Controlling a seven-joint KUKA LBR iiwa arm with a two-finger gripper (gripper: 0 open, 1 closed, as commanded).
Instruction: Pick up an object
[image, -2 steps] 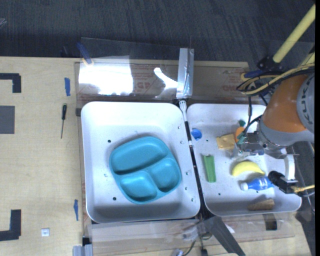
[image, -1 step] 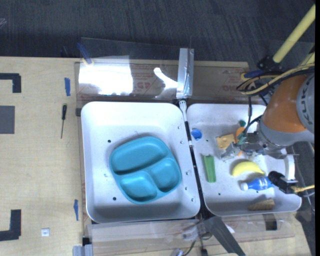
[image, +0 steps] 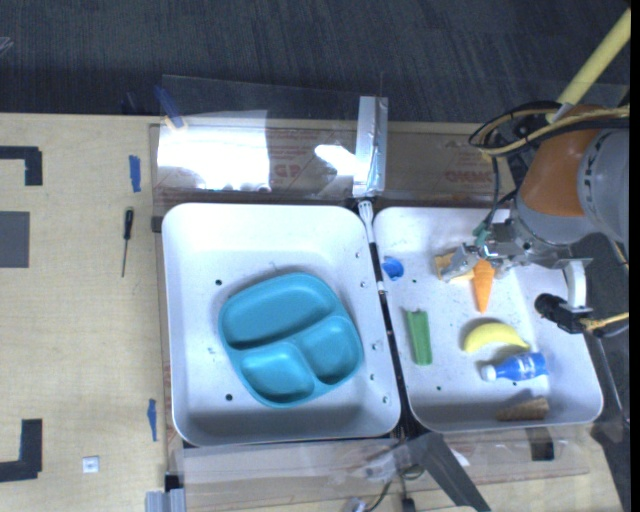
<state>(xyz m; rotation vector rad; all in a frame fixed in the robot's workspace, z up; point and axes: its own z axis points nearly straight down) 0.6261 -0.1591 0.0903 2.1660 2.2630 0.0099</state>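
My gripper (image: 484, 250) hangs low over the back of the right bin (image: 440, 405), reaching in from the right. Directly under it lies an orange carrot (image: 483, 288), its top end touching or hidden by the gripper. A small tan object (image: 448, 264) sits just left of the gripper. Nothing is visibly lifted. Also in this bin are a yellow banana (image: 492, 335), a blue bottle with a white cap (image: 516, 368), a green bar (image: 419, 336), a small blue piece (image: 392, 268) and a brown piece (image: 523, 408).
The left bin (image: 190, 300) holds a blue divided plate (image: 290, 338). A clear plastic sheet (image: 260, 155) stands behind the bins. The grey arm with its orange band (image: 555, 180) and cables crosses the right bin's far right corner.
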